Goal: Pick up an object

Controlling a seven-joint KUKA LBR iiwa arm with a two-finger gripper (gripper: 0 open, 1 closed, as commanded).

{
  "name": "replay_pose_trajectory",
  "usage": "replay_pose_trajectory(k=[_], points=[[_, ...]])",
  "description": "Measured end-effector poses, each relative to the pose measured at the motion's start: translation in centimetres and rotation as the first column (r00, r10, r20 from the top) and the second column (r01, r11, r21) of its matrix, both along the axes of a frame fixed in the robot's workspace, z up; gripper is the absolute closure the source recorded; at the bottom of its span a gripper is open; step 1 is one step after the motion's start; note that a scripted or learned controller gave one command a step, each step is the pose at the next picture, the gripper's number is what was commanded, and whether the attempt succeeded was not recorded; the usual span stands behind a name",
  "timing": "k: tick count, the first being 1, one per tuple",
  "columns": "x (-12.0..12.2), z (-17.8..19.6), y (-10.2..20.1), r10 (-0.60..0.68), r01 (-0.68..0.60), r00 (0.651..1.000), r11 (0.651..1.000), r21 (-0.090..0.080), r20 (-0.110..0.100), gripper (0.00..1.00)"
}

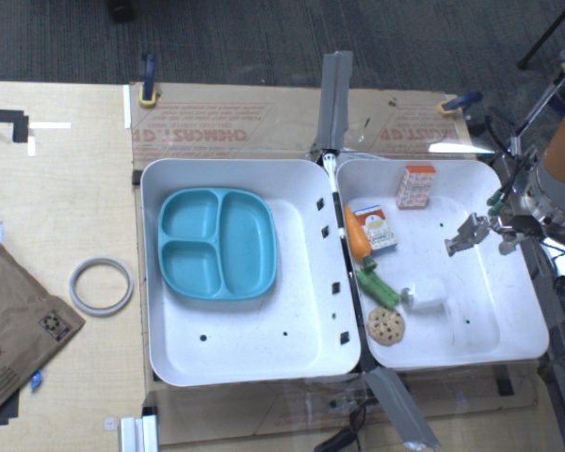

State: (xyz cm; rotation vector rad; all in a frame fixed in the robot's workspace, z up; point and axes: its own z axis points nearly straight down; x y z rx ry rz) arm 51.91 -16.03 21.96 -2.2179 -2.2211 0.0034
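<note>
1. Objects for picking lie in the right bin [508, 342], most of them gathered along its left side.
2. A small red-and-white box [415, 186] stands near the far wall of that bin, apart from the others.
3. A white carton with orange print [378, 228] lies nearer the left wall, and an orange carrot [357, 236] lies just beside it on its left, touching or nearly touching it.
4. A green vegetable-shaped toy [378, 285] lies slantwise below the carrot, and a round cookie with dark chips [385, 326] sits below that, close to the bin's front left corner.
5. A pale, whitish item [425, 298] lies just right of the green toy; its outline is hard to tell against the white floor.
6. The hand [465, 235] hangs over the right middle of the right bin, reaching in from the right, well apart from the cluster of things; nothing shows between its fingers, and whether they stand wide or narrow I cannot tell.
7. The left bin [254, 351] holds a blue divided plate [217, 244] with three compartments, lying flat toward its left half.
8. On the bench [47, 196] left of the bins lie a grey ring of tape [101, 284] and a brown cardboard piece [14, 323] at the edge.
</note>
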Motion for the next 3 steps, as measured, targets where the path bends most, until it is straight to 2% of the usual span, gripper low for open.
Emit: replay_pose_trajectory(k=[1,2,3], points=[[-3.8,-11.3,0.9,0.119,-0.119,0.993,0.993,0.0,0.002,0.0],[4.6,-12.9,4.6,0.06,-0.06,0.998,0.998,-0.001,0.001,0.0],[-4.2,-12.9,6.2,0.083,-0.083,0.997,0.997,0.001,0.0,0.0]])
